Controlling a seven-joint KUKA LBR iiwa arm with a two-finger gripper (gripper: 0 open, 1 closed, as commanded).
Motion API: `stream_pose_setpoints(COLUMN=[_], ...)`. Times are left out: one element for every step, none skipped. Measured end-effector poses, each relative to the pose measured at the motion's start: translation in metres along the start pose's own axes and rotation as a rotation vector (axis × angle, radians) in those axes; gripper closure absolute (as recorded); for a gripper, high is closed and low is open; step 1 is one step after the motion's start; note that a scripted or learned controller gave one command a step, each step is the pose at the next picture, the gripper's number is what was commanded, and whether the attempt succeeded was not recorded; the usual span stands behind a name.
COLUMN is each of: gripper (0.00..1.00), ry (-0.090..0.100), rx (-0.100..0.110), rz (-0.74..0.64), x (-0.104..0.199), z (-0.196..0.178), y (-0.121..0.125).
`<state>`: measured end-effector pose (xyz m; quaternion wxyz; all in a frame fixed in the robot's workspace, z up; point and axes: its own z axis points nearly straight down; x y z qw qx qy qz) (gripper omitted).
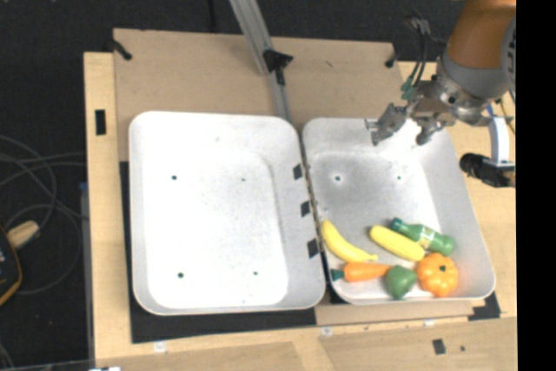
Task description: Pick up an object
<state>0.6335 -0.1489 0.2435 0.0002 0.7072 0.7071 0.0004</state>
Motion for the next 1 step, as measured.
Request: stream_pose_setpoints(gripper=[0.0], ry=[0.001], rx=[0.007], rz=[-0.002], x=[0.0456], z=[0.0829], y=[0.0145])
